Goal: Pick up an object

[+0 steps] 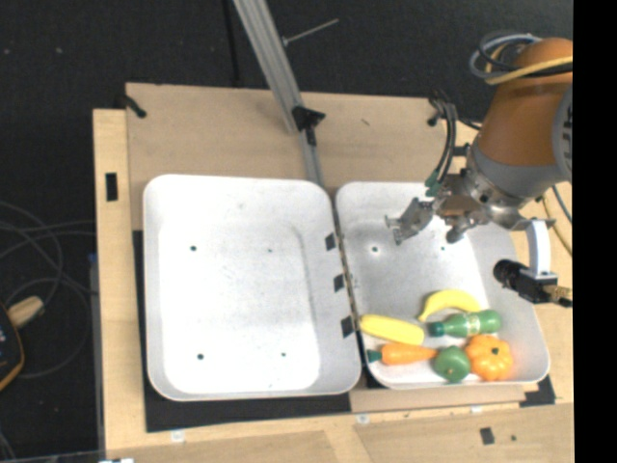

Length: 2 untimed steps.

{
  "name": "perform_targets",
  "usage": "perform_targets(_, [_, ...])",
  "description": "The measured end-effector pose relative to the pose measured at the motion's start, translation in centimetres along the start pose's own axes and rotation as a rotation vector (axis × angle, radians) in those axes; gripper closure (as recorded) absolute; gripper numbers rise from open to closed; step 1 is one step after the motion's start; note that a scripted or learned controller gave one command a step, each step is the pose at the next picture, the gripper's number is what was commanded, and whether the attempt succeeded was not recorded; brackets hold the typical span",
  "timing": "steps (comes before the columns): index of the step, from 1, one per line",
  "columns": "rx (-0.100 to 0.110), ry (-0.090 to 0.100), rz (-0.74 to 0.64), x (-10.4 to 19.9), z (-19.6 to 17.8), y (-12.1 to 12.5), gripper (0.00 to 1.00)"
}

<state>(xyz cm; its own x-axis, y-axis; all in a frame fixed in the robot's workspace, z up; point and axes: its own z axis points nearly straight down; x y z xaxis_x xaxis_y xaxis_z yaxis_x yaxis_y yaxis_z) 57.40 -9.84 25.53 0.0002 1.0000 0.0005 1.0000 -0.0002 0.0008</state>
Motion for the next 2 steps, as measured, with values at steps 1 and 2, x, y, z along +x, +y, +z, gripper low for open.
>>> perform_targets(1, [0.009, 0.000, 0.000, -0.16, 11.97, 4.37, 0.00])
perform_targets(2, [0.000, 0.000, 0.000, -0.16, 11.45, 4.60, 0.00])
